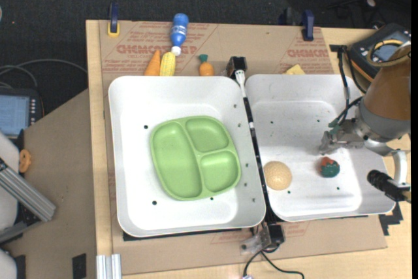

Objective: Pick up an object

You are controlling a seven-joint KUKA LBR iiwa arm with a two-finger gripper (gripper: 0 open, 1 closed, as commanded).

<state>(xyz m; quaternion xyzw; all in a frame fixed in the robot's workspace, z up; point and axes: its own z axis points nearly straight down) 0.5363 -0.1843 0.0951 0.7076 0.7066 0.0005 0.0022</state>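
Reaching in from the right, the arm [385, 104] hangs over the right bin [287, 202], its gripper [332, 144] low above the bin floor, just above a small red and green toy [328, 168] that lies apart from it on the white surface. How far the jaws stand open cannot be told from this angle, and nothing shows between them. A round tan ball [277, 175] rests near the right bin's left wall, well to the left of the red toy. The left bin [130, 108] holds a green divided plate [194, 157] with three compartments. Behind the bins on the bench lie a blue and white bottle [179, 30], a yellow corn cob [168, 63] and two small carrots [206, 66].
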